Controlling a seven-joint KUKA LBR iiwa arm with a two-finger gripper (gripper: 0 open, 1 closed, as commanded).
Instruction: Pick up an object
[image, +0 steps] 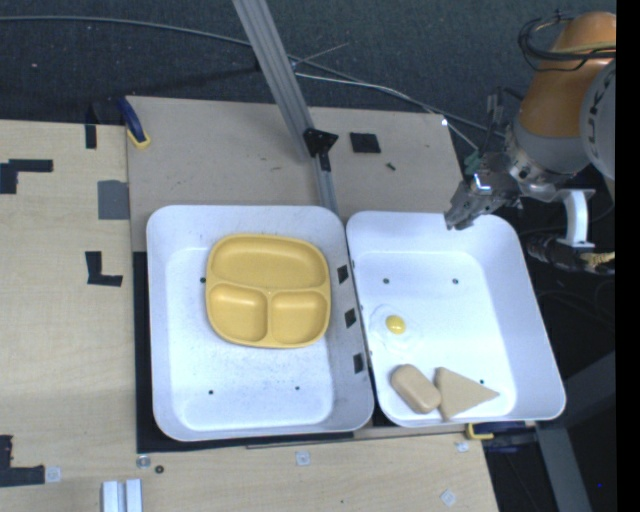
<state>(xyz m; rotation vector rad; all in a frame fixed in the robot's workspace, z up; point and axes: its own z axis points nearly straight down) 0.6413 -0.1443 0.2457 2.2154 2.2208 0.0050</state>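
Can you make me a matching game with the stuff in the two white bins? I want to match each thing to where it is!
Things:
1. yellow divided plate
2. small yellow ball
3. tan wedge
4. gripper

Places:
A. near corner of the right bin
B. above the right bin's far edge
C. in the left bin
D. middle of the right bin

Pairs: 1-C, 2-D, 3-A, 4-B

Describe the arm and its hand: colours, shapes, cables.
The arm is bulky and rounded, with a grey casing and a broad orange band above the wrist. A thin dark cable loops beside the orange part at the top. A white curved fitting sits at its side. The hand is small, dark grey metal, narrowing towards its tips, with a pale glint on its upper part.
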